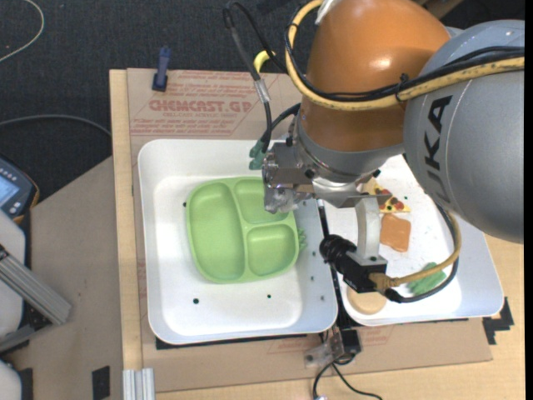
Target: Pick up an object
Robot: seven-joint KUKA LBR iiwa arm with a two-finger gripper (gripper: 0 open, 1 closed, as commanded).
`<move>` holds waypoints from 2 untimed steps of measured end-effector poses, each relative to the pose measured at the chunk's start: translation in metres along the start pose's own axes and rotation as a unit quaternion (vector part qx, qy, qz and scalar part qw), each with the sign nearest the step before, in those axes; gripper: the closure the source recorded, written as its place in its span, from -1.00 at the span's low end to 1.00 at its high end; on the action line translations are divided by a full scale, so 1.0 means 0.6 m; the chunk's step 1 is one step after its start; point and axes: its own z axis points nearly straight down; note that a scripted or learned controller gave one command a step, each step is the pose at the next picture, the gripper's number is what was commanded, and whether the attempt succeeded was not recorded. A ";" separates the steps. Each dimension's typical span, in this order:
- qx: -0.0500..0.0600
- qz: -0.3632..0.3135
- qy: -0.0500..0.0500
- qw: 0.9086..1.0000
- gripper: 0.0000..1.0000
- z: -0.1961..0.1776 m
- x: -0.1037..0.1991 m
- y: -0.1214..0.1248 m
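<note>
The grey arm (pixel 466 132) comes in from the right and bends over the seam between the two white bins, its orange band (pixel 375 48) bulking large at the top of the view. Below the band the wrist drops toward the left bin (pixel 166 248), and the gripper (pixel 279 197) hangs at the right-hand rim of a green divided plate (pixel 233 232) — most likely just over or touching the edge by the plate's upper right compartment, though the wrist body hides the contact itself. Whether the tool stands apart or together I cannot tell, since the tip is buried in dark metal and shadow. The green plate lies flat near the middle of the left bin, tilted a little, its three compartments bare. In the right bin (pixel 483 290), mostly covered by the arm, there is an orange slab (pixel 396 234), a small red-and-yellow piece (pixel 390 202) just above it, a green object (pixel 429 278) near the lower edge, and a tan round piece (pixel 369 302) at the bin's lower left corner. Black and yellow cables (pixel 333 98) loop around the wrist — one trails down across the right bin.
</note>
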 end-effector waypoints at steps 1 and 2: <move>-0.004 0.005 0.000 1.000 1.00 -0.338 -0.054 0.003; 0.013 0.007 -0.005 1.000 1.00 -0.118 -0.067 -0.002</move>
